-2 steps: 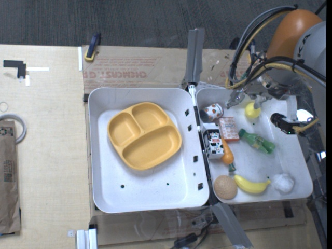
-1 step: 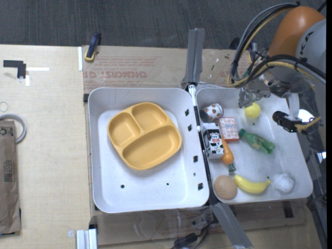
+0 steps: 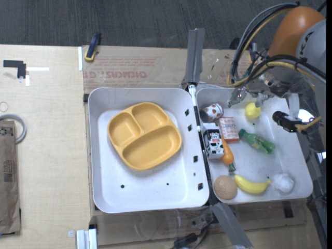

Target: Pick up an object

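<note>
Gripper (image 3: 248, 95) at right bin's (image 3: 298, 154) far edge, finger state unclear, lemon (image 3: 252, 110) just below it toward the near edge

you're looking down on two white bins side by side on the desk (image 3: 46, 139). the left bin (image 3: 101, 154) holds a yellow divided plate (image 3: 144, 135), lying flat near its middle. the right bin (image 3: 295, 160) holds a lemon (image 3: 252, 110), a small red box (image 3: 229, 128), a green bottle (image 3: 257, 141) on its side, a carrot (image 3: 227, 153), a black-and-white carton (image 3: 215, 143), a banana (image 3: 252, 184), a brown round thing (image 3: 225, 187) and a white crumpled lump (image 3: 283, 182). the arm (image 3: 298, 35) reaches in from the right, and its tool (image 3: 248, 93) hangs over the far end of the right bin, just above the lemon.
</note>
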`<state>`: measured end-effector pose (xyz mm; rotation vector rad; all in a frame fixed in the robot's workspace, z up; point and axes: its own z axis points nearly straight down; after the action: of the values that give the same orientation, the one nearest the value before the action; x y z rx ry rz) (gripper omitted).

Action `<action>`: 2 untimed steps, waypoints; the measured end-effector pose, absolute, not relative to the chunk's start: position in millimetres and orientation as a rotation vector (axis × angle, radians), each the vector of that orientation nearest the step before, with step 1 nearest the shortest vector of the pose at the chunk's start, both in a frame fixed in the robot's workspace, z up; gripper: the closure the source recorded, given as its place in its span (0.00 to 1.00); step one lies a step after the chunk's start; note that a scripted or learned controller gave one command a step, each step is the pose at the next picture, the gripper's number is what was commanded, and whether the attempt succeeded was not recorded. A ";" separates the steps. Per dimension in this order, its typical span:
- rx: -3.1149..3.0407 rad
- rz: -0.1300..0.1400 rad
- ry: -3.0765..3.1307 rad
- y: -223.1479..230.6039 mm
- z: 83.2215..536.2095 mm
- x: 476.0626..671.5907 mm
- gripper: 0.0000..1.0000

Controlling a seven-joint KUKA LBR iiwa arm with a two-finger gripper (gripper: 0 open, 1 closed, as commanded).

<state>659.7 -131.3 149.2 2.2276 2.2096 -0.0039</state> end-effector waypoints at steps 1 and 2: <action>2.190 -0.003 2.249 -179.7 92.3 658.8 0.00; 2.201 0.012 2.246 -214.2 94.1 633.8 0.00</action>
<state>633.8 -214.2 94.1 2.2014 2.2463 0.0125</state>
